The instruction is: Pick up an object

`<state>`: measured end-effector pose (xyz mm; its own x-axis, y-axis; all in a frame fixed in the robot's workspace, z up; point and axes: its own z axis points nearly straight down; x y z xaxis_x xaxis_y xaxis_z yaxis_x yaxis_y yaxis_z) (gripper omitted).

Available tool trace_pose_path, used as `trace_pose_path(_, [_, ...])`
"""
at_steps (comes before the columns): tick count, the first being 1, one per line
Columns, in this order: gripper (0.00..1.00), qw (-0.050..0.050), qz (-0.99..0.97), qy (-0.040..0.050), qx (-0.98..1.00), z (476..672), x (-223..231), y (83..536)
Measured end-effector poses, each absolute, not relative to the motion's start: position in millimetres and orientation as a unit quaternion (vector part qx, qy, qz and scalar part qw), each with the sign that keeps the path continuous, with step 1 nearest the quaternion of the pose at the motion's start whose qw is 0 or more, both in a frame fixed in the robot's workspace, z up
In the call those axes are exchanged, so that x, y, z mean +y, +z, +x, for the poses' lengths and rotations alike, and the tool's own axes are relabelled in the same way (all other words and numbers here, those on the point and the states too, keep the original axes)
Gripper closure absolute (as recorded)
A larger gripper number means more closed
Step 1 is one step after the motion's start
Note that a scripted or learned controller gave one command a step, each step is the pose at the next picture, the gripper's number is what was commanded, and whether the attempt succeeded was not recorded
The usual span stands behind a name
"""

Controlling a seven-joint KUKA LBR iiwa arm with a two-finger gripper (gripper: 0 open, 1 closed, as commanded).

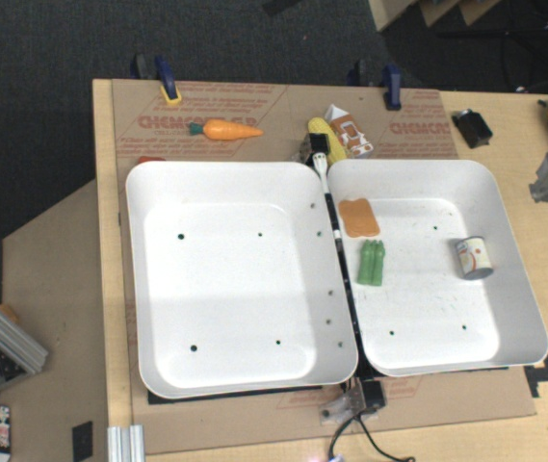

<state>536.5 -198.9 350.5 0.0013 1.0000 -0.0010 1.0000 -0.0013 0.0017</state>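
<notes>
Right bin [505,258]: holds orange slab [358,218] near its left wall, green ridged piece [371,263] just below it, small can [473,257] on its side toward the right
Left bin [158,287]: white, beside right bin
Bench [119,123]: toy carrot [227,131] and yellow item [324,135] behind the bins
Gripper: cannot tell

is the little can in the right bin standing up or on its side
On its side: the can shows its long curved wall, lying on the right bin floor.
</notes>
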Motion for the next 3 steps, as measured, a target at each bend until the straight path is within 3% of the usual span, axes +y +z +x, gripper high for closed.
trace_pose_path(1, [1.0, 0.005, 0.708, 0.0013, 0.706, 537.9, -226, 407])
trace_pose_path(2, [1.0, -0.006, 0.709, -0.0025, 0.706, 475.4, -224, 307])
trace_pose_path(3, [1.0, -0.002, 0.707, -0.0007, 0.707, 479.1, -224, 279])
